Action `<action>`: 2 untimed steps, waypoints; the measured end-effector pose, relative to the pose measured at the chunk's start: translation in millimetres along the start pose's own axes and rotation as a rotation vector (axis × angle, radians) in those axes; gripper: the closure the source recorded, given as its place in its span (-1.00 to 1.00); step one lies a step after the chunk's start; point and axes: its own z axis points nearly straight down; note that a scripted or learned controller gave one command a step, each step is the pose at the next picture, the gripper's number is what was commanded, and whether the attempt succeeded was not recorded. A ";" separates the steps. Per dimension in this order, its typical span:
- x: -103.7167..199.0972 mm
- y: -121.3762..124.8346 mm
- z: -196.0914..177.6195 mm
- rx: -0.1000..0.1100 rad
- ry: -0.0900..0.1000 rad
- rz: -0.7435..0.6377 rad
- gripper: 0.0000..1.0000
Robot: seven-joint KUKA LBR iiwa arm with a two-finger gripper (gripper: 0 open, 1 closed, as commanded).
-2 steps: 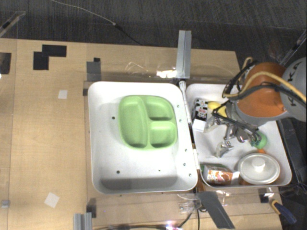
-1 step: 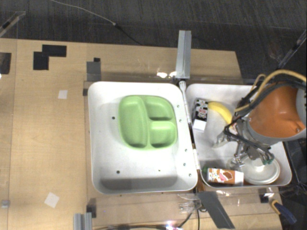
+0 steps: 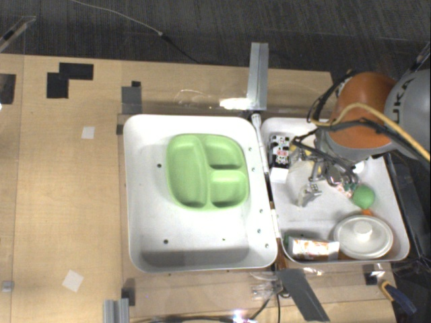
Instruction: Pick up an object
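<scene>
Nearest me, I count one flat orange-and-white packet (image 3: 315, 248) at the right bin's (image 3: 397, 210) front edge, below and slightly left of my gripper (image 3: 312, 192), long axis running left-right. One white lidded bowl (image 3: 363, 235) sits below-right of the gripper, one green ball (image 3: 363, 196) just right of it. I cannot tell the gripper's state. Farther left, in the second bin (image 3: 145, 200), lies one green divided tray (image 3: 206, 170).

A pale wooden table (image 3: 60, 200) carries two white bins: the left bin (image 3: 145, 241) and, just beside it, the right bin (image 3: 396, 200). Black patches (image 3: 67, 79) mark the tabletop's far left.
</scene>
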 end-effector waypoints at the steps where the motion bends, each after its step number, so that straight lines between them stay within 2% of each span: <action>1: 69.6 10.4 -2.8 -0.002 -0.001 0.143 -1.00; 2: -24.9 -40.8 2.1 -0.001 0.005 0.133 -1.00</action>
